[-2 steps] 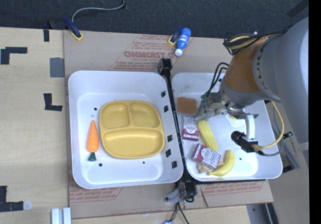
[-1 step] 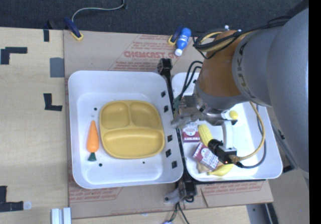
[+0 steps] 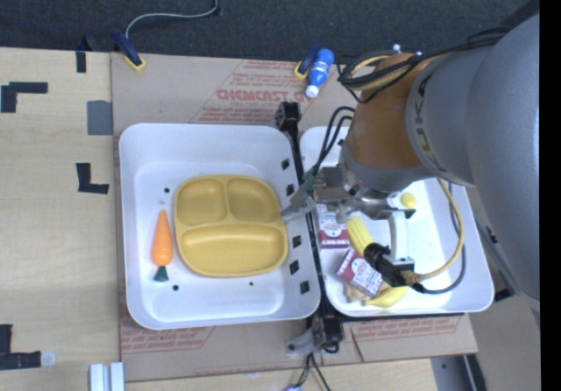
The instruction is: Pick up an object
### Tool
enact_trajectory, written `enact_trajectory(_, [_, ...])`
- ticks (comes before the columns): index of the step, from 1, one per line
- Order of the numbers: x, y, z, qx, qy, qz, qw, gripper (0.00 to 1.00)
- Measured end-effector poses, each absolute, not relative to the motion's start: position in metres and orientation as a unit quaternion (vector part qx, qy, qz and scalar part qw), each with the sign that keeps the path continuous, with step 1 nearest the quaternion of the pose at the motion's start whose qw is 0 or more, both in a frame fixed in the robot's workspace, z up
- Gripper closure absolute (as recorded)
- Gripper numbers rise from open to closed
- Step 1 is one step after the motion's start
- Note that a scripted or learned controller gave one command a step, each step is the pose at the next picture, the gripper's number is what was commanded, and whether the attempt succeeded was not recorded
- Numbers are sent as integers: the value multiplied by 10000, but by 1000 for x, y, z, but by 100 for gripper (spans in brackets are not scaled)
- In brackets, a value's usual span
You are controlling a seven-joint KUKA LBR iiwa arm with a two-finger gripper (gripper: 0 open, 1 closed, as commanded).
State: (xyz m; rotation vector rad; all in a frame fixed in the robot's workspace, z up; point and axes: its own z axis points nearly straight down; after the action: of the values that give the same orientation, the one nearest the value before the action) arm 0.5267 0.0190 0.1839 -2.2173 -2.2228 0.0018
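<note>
The arm (image 3: 456,109) is being held over the right bin (image 3: 473,293), its wrist being lowered above the bin's left half, close to the wall shared with the left bin (image 3: 140,144). The gripper (image 3: 329,196) is being kept just above a white and red card (image 3: 331,224), and whether it is released or clenched cannot be told, since it is being covered by the wrist; nothing is being seen in its grasp. Just right of the card a corn cob (image 3: 361,234) is being left lying at a slant, with a red packet (image 3: 359,273) below it and a yellow banana (image 3: 390,295) near the front rim. In the left bin a yellow plate (image 3: 230,224) is being kept flat in the middle, and a carrot (image 3: 161,242) is being left just beside its left edge, tip pointing away. A blue bottle (image 3: 317,69) is being left on the bench (image 3: 53,205) behind the bins
</note>
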Motion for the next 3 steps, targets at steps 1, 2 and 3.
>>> enact_trajectory(1, [520,-77,184,-7076,-7066,9,-2,0])
enact_trajectory(2, [569,-107,101,-7072,-7070,5,-5,0])
enact_trajectory(3, [645,-96,86,-7063,-7079,-11,-18,0])
